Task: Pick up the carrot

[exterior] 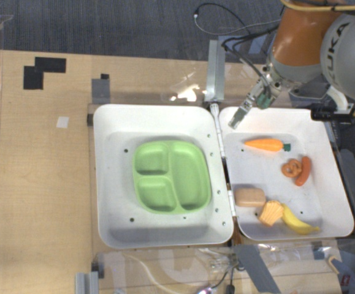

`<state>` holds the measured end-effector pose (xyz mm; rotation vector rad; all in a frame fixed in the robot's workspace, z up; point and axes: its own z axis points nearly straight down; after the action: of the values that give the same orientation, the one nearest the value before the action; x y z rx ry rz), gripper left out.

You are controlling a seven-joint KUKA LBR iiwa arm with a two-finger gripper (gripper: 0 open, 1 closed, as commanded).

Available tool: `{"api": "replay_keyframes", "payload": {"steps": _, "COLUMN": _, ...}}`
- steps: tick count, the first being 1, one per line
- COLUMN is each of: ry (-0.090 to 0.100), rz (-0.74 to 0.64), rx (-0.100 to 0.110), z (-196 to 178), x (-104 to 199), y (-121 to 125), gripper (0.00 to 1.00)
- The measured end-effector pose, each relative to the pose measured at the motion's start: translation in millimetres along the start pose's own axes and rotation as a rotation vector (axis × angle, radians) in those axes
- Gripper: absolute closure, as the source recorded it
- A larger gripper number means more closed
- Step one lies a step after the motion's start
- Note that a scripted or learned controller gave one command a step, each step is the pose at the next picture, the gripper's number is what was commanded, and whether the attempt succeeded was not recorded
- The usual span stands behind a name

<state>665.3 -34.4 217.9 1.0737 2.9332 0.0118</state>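
An orange carrot [263, 144] with a small green stem end lies on its side in the upper part of the right bin [328, 158], pointing left. My gripper [237, 119] hangs slanted over that bin's upper left corner, above and to the left of the carrot's tip and apart from it. Nothing is seen in its grasp. The grey arm with its orange band comes in from the upper right.
The right bin also holds a reddish sausage with a pretzel [297, 169], a tan bread piece [250, 196], a yellow corn piece [271, 212] and a banana [298, 223]. A green divided plate [171, 176] sits in the left bin [110, 164].
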Motion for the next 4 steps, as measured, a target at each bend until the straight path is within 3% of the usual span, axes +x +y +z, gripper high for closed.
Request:
{"api": "replay_keyframes", "payload": {"steps": 1, "ry": 0.008, "rz": -0.054, "rx": 0.008, "z": -8.3, "x": 6.4, "y": -23.4, "gripper": 0.00}}
{"api": "replay_keyframes", "payload": {"steps": 2, "ry": 0.009, "rz": -0.135, "rx": 0.008, "z": 69.9, "x": -23.5, "y": -60.8, "gripper": 0.00}}
{"api": "replay_keyframes", "payload": {"steps": 3, "ry": 0.009, "rz": -0.257, "rx": 0.007, "z": 29.2, "x": 32.6, "y": -81.1, "gripper": 0.00}}
{"api": "replay_keyframes", "payload": {"steps": 4, "ry": 0.002, "rz": -0.551, "rx": 0.004, "z": 126.8, "x": -45.9, "y": -105.8, "gripper": 0.00}}
